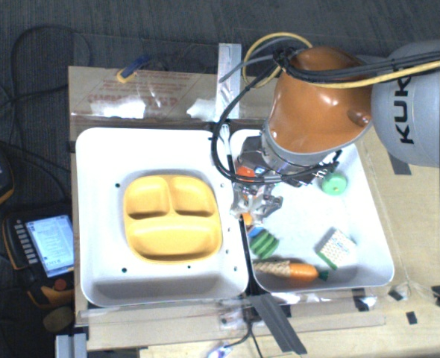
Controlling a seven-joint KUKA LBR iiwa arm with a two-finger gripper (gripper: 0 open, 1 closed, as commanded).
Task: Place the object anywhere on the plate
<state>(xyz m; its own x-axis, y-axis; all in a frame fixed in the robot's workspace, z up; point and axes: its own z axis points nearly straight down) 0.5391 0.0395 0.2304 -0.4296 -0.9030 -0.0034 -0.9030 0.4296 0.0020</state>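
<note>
While the arm (pixel 321 110) is reaching in from the right, much of the right bin (pixel 373 222) is being covered by its orange band and grey wrist, so the upper part of that bin is being hidden. The gripper (pixel 254 203) is being held low at the bin's left edge, close to the divider between the two bins; how far its claw is parted cannot be told, and whether anything is being gripped cannot be made out. Just below it, a small green object with blue stripes (pixel 262 243) is lying against the left wall of the right bin. A carrot (pixel 294 271) is lying along the near wall, and a green-and-white box (pixel 335 247) is sitting tilted just beside it. A green round object (pixel 333 183) is being partly cut off by the wrist. The yellow plate (pixel 172 216), divided into three compartments, is resting in the middle of the left bin (pixel 101 162).
</note>
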